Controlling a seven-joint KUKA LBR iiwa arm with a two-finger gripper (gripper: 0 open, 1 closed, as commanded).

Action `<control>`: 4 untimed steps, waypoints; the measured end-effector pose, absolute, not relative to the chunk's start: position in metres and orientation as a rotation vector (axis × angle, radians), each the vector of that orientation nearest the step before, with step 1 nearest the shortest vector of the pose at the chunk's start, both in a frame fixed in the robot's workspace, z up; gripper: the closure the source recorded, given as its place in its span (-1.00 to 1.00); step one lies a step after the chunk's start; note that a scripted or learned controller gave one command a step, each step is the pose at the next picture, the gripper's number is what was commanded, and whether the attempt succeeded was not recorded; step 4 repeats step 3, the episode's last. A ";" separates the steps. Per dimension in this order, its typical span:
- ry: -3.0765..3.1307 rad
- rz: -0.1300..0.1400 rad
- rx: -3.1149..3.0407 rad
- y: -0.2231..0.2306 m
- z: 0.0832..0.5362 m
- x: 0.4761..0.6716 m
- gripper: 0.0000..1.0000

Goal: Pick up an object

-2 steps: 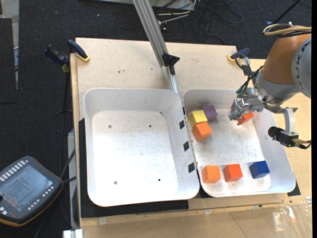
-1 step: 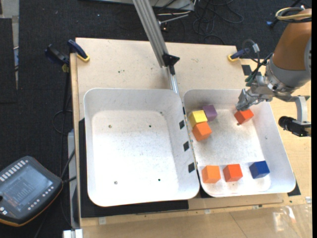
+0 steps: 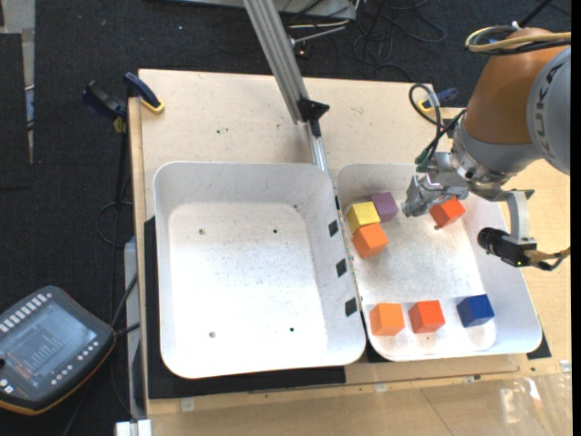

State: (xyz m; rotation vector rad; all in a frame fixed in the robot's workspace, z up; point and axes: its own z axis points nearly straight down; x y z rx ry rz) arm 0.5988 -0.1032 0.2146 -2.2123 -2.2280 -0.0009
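Note:
The right bin (image 3: 508, 334) holds several small blocks. A yellow block (image 3: 363, 213), a purple block (image 3: 385, 205) and an orange block (image 3: 370, 239) cluster at its far left. Along the near edge lie an orange block (image 3: 388, 318), a red-orange block (image 3: 427, 316) and a blue block (image 3: 475, 310). My gripper (image 3: 423, 198) hangs over the bin's far middle, just right of the purple block. Another red-orange block (image 3: 447, 213) sits tilted right against the gripper's right side. I cannot tell whether it is gripped.
The left bin (image 3: 172, 243) stands beside the right one, with a grey metal post (image 3: 277, 48) rising behind the two. A clamp (image 3: 136, 94) sits at the bench's far left corner and a teach pendant (image 3: 45, 348) lies on the floor at left.

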 end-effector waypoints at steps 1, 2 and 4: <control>-2.228 -0.002 -2.211 -0.047 0.225 0.573 1.00; -2.229 -0.002 -2.209 0.009 0.226 0.560 1.00; -2.227 0.000 -2.211 0.047 0.236 0.535 1.00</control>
